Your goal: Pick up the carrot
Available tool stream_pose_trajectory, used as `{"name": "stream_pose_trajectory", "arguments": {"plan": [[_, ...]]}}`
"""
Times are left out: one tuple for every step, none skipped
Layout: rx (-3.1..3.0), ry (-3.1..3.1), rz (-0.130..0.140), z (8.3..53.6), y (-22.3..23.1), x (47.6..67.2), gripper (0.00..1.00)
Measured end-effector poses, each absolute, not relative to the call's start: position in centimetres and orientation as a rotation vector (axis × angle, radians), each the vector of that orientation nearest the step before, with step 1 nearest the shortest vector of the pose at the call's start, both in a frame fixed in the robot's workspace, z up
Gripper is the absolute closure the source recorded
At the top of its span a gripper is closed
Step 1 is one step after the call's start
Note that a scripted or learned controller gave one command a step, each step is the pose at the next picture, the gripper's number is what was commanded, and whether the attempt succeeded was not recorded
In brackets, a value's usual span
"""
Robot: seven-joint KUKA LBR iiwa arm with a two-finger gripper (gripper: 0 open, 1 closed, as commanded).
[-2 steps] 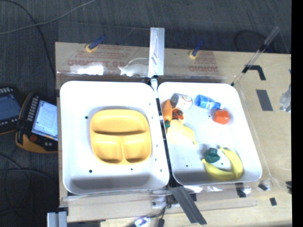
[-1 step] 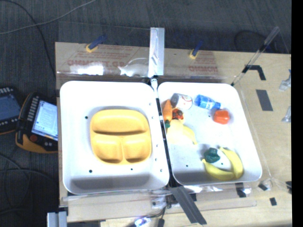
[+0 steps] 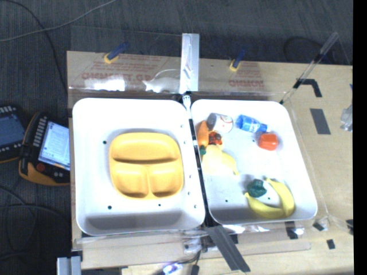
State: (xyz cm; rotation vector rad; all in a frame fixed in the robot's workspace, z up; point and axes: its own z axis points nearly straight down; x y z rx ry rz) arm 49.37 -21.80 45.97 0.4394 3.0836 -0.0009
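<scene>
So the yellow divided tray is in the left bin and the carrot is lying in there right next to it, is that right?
Not quite. The yellow divided tray is in the left bin, but the carrot lies in the right bin, against its left wall near the far corner, among the other small items. The camera view shows this.

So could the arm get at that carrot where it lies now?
Probably, but awkwardly. The carrot is open from above, yet it lies against the right bin's left wall, with a small toy touching it, leaving the fingers little room.
</scene>
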Motion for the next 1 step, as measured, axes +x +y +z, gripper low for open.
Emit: {"name": "stream_pose_trajectory", "arguments": {"plan": [[0.439,3.084,-0.001,45.97,-21.79,49.37,0.00]]}}
